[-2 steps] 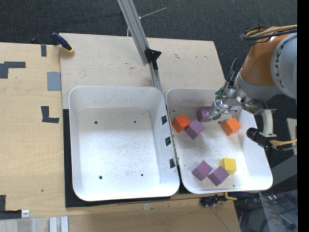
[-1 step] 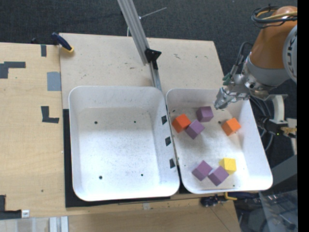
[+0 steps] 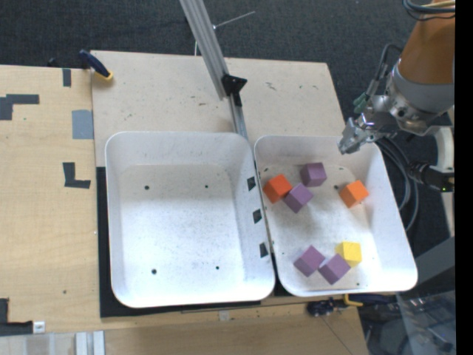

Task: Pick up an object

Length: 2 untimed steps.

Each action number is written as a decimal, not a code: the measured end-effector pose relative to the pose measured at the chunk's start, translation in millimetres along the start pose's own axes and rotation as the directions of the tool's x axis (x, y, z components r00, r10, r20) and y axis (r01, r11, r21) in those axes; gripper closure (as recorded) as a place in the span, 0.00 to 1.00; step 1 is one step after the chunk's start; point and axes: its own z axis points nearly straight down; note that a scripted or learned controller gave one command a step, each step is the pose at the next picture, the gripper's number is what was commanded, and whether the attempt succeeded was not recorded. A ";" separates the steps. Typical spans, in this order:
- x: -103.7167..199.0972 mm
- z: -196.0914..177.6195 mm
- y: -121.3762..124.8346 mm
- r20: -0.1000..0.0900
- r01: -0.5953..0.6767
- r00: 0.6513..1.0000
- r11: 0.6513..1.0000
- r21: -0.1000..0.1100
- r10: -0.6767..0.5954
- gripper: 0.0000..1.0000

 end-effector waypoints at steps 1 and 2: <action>50.6 4.7 -5.7 -0.001 0.003 1.000 1.000 0.005 -0.003 1.00; 98.8 22.5 -19.4 -0.001 0.004 1.000 1.000 0.007 -0.004 1.00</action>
